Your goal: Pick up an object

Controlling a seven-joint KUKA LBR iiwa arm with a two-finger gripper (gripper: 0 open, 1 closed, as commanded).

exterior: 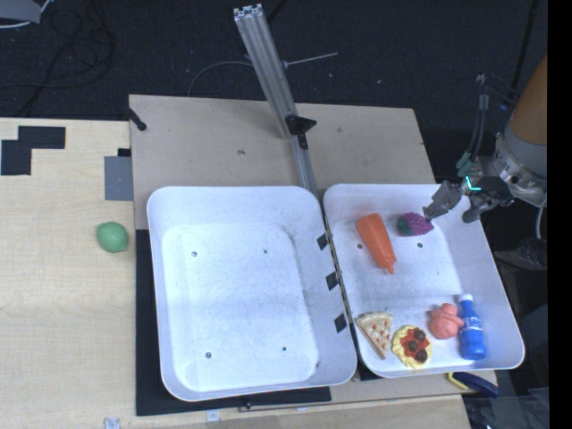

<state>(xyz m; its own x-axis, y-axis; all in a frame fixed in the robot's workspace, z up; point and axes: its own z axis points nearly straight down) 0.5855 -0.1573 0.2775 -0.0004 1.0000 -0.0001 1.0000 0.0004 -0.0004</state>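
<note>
My gripper [458,206] hangs open over the far right edge of the right bin [500,289], with nothing between its fingers. A purple toy [414,224] lies just left of it in the bin. An orange carrot-like piece [377,241] lies near the bin's middle. Along the bin's near side sit a pizza slice [376,331], a round red and yellow toy [412,345], a pink toy [442,321] and a blue bottle [470,328].
The left bin [179,213] stands beside the right one. A green ball [113,237] rests on the wooden bench at the left. A metal rail [273,74] slants in from the back towards the bins' shared edge.
</note>
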